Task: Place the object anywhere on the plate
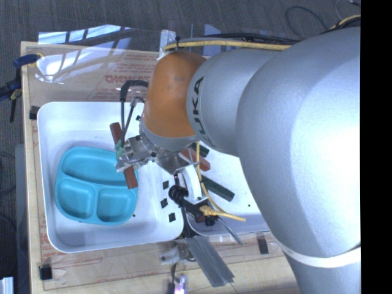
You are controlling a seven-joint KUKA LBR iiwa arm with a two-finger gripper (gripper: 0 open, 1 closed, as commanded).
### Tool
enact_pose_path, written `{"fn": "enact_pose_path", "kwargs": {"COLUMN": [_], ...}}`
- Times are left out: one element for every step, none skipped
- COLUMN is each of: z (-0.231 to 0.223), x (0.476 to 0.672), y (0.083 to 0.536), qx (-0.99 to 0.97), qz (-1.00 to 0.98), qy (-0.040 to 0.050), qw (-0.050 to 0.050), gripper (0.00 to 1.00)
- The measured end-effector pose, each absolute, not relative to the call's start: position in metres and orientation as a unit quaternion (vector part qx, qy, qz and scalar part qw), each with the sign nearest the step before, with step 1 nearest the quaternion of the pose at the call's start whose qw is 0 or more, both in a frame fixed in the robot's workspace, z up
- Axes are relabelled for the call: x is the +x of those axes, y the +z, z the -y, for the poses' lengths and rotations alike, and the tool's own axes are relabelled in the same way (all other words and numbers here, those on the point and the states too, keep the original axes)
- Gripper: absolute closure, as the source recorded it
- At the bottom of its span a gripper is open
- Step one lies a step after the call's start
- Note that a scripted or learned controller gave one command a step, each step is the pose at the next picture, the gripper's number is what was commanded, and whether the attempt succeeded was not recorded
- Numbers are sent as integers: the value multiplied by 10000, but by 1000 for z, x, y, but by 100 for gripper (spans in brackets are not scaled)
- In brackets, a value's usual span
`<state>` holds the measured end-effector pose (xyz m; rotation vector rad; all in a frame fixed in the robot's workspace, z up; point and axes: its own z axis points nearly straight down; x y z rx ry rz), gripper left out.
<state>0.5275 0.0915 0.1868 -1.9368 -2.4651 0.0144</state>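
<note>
Plate [92, 192]: turquoise plastic, smooth, semi-gloss. Bin [46, 139]: white plastic, smooth, faint sheen. Arm [294, 133]: grey painted shell, satin; orange band [171, 100] matt. Bench [33, 72]: wood w/ clear glossy sheet [92, 60].

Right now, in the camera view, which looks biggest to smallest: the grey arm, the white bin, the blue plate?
1. Grey arm, though it is nearest the camera, which inflates it.
2. White bin on the left.
3. Blue plate, lying inside that bin.

Blue three-compartment plate [92, 192] lies in left bin [49, 164].
</note>
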Motion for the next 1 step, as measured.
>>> {"fn": "enact_pose_path", "kwargs": {"z": [-91], "x": [528], "y": [187], "qx": [-6182], "qz": [7860], "qy": [43], "qw": [29], "gripper": [0]}}
